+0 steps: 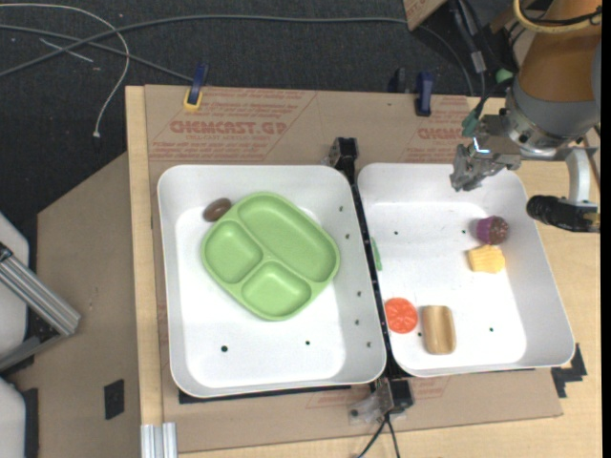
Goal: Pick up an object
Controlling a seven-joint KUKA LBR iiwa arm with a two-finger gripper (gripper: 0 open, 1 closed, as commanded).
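Nothing is picked yet: the pincer (470, 176) hangs over the right bin's (420, 198) far edge, its grip state unclear, well beyond the purple ball (492, 228).

2 bins sit side by side on the surface (143, 256). In the left bin (181, 351), a divided tray (270, 254) lies toward the far side, with a small rounded item (218, 209) touching its far-left edge. In the right bin (535, 342), a round fruit (492, 228) lies near the right wall, a block (487, 260) just in front of it. Near the front, a flat slice (400, 316) lies by the left wall, a cylinder (438, 328) just to its right. The gripper (470, 174) hangs over the right bin's far edge.
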